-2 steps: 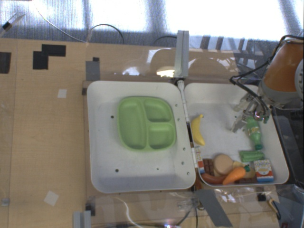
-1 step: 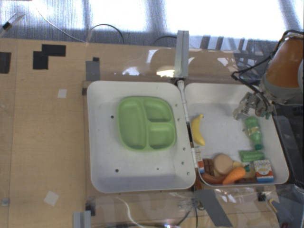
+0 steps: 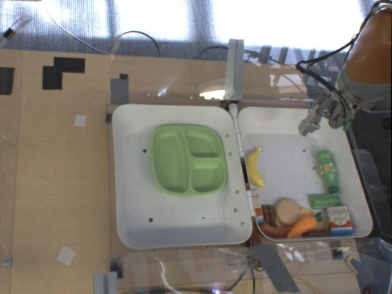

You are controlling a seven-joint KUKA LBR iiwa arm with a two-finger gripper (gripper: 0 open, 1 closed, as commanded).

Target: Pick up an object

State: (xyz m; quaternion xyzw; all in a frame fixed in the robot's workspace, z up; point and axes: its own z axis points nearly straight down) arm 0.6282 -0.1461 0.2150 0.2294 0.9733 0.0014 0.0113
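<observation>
1. The left bin [image 3: 131, 225] is sitting directly left of the central divider [image 3: 240, 158] and is holding a green sectioned plate [image 3: 188, 158], which is lying flat well left of that divider
2. The right bin [image 3: 278, 143] is sitting directly right of the divider and is carrying every candidate object
3. A banana [image 3: 254, 167] is lying just right of the divider, apart from the other items, offering the least obstructed pick
4. Further right of the divider, along the bin's near wall, a round tan piece [image 3: 287, 212], a carrot [image 3: 301, 226] and a small printed carton [image 3: 340, 220] are crowding together, several of them touching
5. A green bottle [image 3: 326, 169] is lying on its side far right of the divider, with a green block [image 3: 324, 201] just below it
6. The gripper [image 3: 320, 118] is hovering far right of the divider, above the bin's back corner and clear of every object; nothing is sitting between the fingers, and whether the jaws are standing open or closed cannot be told
7. Risk assessment: a descent into the crowded group is likely to be catching two items or pushing one aside, because of the tight packing; the bottle, being round, is liable to be rolling away under finger contact; the bin wall is standing near both it and the carton, risking a collision
</observation>
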